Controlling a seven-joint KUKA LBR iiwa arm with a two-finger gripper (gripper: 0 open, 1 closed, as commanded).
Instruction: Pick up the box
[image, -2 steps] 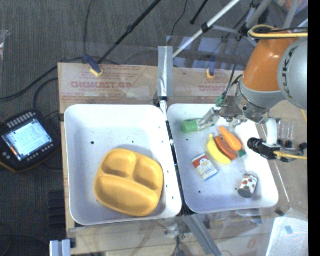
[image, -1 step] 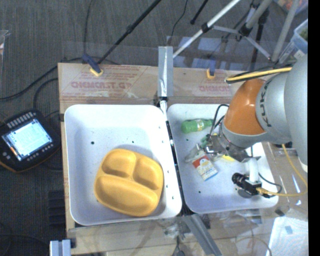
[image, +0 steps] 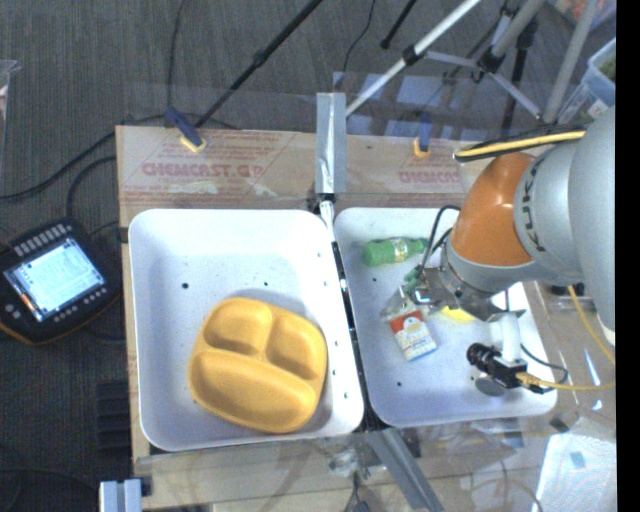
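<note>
We cannot tell how the gripper is set; it sits low in the right bin under the orange wrist. The small red-and-white box lies just beside it at about seven o'clock, long axis running eleven to five. A green bottle lies at eleven o'clock. The yellow clamshell container fills the left bin.

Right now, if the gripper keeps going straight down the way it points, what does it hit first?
Probably the box, lying just below the gripper in the right bin. Depth is unclear, so it could brush the box's upper edge instead.
</note>
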